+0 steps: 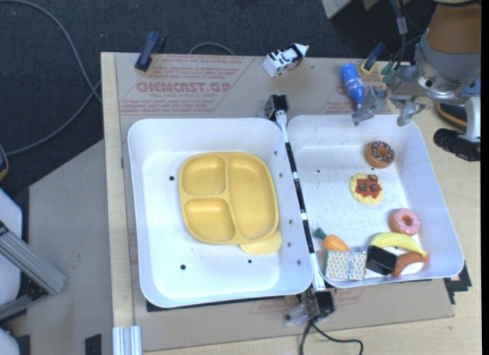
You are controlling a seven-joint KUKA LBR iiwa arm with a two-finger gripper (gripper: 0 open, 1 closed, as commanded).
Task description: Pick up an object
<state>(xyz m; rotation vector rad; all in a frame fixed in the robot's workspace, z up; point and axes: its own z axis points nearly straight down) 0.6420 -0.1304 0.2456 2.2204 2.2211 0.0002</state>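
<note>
My gripper (380, 115) hangs over the far rim of the right bin (435, 185), open, with nothing between its fingers (359, 116). Toy foods lie in that bin. A chocolate donut (380, 153) sits just below the gripper, and a small pizza (367, 188) is nearer still. A pink donut (404, 221) lies toward the right wall. At the front are a banana (397, 242), a carrot (335, 242), a cracker (346, 265), a black block (380, 259) and a red-and-white piece (410, 263), crowded together.
The left bin (153, 193) holds a yellow divided plate (229, 197). On the cardboard behind the bins lie a blue clamp (150, 50), a black-and-white toy carton (285, 59) and a blue object (351, 82) close to the gripper's left.
</note>
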